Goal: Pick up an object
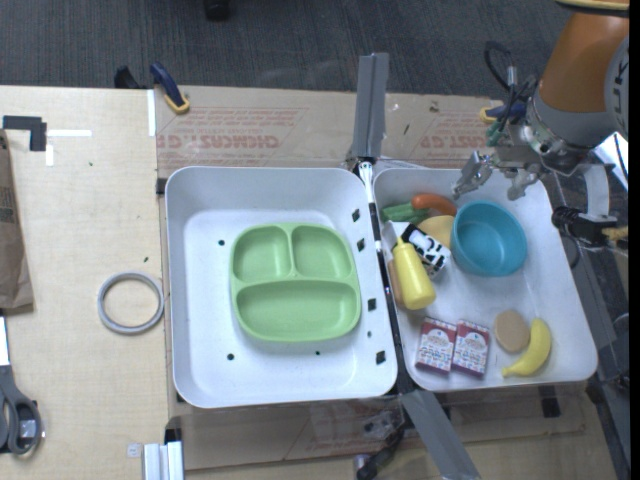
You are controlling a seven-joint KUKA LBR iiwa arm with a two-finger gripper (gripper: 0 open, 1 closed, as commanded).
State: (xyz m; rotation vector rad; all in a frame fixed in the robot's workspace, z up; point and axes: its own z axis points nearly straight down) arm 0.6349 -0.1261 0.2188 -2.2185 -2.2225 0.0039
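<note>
My gripper hangs open over the far end of the right bin, nothing between its fingers. Just below it in the view sits a blue bowl. Left of the bowl lie an orange carrot, a green vegetable, a black-and-white toy and a yellow bottle. Nearer the front edge are two red-and-white boxes, a tan disc and a banana. The left bin holds a green divided plate.
A grey post stands behind the gap between the bins. On the bench to the left lie a tape ring, scissors and a brown bag. A blue-and-yellow clamp sits at the cardboard's far corner.
</note>
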